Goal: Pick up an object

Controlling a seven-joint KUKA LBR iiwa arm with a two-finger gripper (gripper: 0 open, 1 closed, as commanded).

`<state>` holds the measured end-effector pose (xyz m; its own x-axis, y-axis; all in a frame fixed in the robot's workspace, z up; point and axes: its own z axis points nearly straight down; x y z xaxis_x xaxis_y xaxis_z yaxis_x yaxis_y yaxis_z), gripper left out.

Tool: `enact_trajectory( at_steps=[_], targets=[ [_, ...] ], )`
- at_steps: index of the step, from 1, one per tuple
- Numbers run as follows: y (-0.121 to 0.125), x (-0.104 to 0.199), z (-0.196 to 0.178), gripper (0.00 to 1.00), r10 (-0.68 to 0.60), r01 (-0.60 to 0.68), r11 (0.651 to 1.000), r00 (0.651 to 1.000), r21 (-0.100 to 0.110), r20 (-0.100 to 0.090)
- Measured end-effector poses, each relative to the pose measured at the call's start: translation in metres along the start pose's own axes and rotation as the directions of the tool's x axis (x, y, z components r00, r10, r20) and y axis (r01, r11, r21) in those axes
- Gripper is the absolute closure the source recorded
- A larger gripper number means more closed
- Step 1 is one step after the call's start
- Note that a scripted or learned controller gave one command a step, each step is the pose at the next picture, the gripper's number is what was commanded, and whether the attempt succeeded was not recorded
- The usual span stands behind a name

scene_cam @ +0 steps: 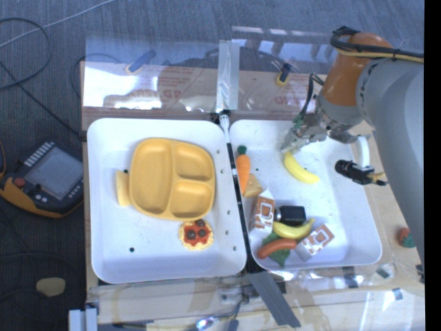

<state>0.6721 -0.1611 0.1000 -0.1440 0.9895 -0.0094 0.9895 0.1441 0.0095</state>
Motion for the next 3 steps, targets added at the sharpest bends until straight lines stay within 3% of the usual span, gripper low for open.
enact_trajectory(
  at_steps=[1, 2, 3],
  targets=[
    [0.0034, 0.0384, -0.1002, 1.0, 0.046, -0.046, 0.999, 0.999, 0.01, -0.008],
    [0.004, 0.0392, -0.1088, 1.0, 0.044, -0.044, 0.999, 0.999, 0.011, -0.007],
    [0.0039, 0.0391, -0.1087, 0.0, 0.044, -0.044, 0.999, 0.999, 0.011, -0.007]
  ],
)
